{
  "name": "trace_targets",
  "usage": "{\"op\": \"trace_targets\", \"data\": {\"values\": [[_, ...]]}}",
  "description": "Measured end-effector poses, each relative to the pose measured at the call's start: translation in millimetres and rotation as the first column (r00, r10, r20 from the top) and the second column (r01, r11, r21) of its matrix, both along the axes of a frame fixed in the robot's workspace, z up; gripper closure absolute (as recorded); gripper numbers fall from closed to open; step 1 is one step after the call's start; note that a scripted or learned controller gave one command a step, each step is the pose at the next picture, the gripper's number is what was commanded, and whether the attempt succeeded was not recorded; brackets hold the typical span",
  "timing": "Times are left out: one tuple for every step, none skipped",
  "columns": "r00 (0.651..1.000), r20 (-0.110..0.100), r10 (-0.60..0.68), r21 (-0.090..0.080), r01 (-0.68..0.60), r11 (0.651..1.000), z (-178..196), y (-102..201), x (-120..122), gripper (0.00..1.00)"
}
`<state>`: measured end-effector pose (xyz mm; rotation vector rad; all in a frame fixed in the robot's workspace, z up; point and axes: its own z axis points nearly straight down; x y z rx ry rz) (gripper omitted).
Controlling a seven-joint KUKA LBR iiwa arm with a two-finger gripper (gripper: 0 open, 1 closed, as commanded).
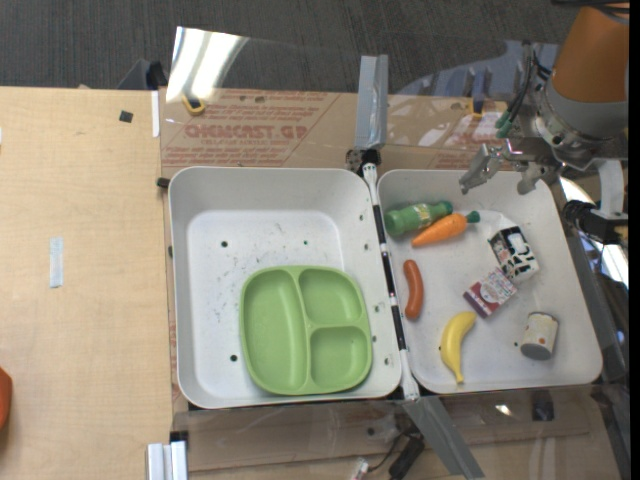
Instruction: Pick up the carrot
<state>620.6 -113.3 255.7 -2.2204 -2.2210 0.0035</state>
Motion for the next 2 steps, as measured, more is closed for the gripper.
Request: {"op": "trace_targets", "data": {"values": [[1.0,0.025,0.011,-0.002,-0.011,1.0,-140,-1,40,0.0],[0.975,0.002,0.221,0.001,-0.221,0.975,-164,-19,-47,0.0]]}}
